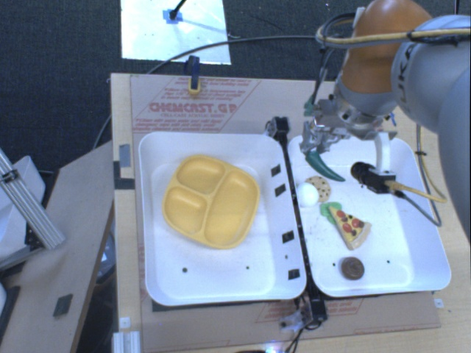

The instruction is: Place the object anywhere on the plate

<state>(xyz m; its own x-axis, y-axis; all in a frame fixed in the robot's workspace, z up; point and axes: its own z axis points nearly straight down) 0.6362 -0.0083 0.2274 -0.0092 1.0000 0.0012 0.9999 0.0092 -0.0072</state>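
The claw (pixel 315 144) grips a green pepper (pixel 324 165) by its upper end — its length slants down-right above the right bin (pixel 419 263), well apart from the yellow plate (pixel 211 201).

Table (pixel 221 98): pale board, red lettering printed across its far end.
Left bin (pixel 169 271): sits flat on the table, shallow and white.
Right bin (pixel 412 263): right up against the left one, edges meeting along the middle.
Divide (pixel 294 219): black clips dotted down the seam between the bins.
Clamp (pixel 193 74): blue and yellow, on the table's far edge.
Cable (pixel 147 76): dark, curving across the table's far left corner.
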